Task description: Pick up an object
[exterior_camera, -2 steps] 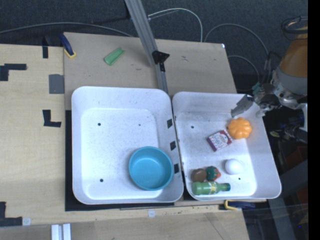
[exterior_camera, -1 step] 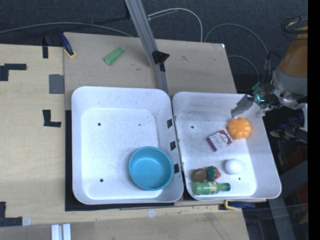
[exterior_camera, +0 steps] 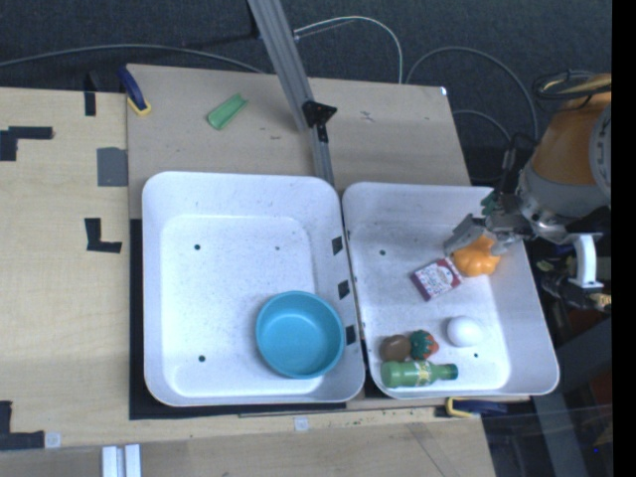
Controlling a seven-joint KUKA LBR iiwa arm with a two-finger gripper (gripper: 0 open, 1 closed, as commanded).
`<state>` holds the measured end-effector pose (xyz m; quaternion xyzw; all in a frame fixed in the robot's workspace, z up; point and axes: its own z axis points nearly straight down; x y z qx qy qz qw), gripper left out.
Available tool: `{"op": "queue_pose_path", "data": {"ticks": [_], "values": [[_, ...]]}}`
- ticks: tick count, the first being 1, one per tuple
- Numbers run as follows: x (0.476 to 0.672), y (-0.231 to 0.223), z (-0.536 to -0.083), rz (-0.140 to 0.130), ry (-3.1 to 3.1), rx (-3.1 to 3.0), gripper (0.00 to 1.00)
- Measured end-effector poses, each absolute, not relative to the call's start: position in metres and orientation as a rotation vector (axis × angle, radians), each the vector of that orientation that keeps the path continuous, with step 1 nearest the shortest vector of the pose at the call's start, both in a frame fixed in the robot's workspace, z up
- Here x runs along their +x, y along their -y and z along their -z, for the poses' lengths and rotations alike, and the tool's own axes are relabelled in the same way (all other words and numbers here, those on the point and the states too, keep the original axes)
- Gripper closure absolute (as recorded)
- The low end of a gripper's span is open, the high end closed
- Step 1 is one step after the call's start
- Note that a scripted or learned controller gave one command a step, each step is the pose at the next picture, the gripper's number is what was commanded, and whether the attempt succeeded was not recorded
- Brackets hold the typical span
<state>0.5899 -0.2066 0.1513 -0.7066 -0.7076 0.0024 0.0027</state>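
The gripper (exterior_camera: 481, 235) is seen over the right bin (exterior_camera: 397, 207), near its right edge, with its fingers spread apart and nothing between them. An orange object (exterior_camera: 477, 260) lies just below the fingertips, seemingly touching or nearly so; contact cannot be told for certain. Just beside it, toward the bin's middle, a small dark red packet (exterior_camera: 435, 279) is lying flat. Nearer the bin's front edge a white ball (exterior_camera: 463, 331) is found, and along that edge a green bottle (exterior_camera: 419, 373) is laid on its side, with a brown object (exterior_camera: 397, 347) and a small green and red object (exterior_camera: 423, 343) just behind it. In the left bin (exterior_camera: 189, 207) a blue bowl (exterior_camera: 299, 333) is set upright at the front right corner.
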Motion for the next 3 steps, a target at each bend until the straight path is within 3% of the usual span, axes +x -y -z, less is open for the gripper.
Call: {"op": "queue_pose_path", "data": {"ticks": [1,2,3], "values": [[0.5944,0.2031,-0.1268,0.022,2.240,-2.224,0.00],[0.5944,0.2036,-0.1252,0.020,2.238,-2.225,0.00],[0.5946,0.2031,-0.1336,0.019,2.240,-2.223,1.00]]}}
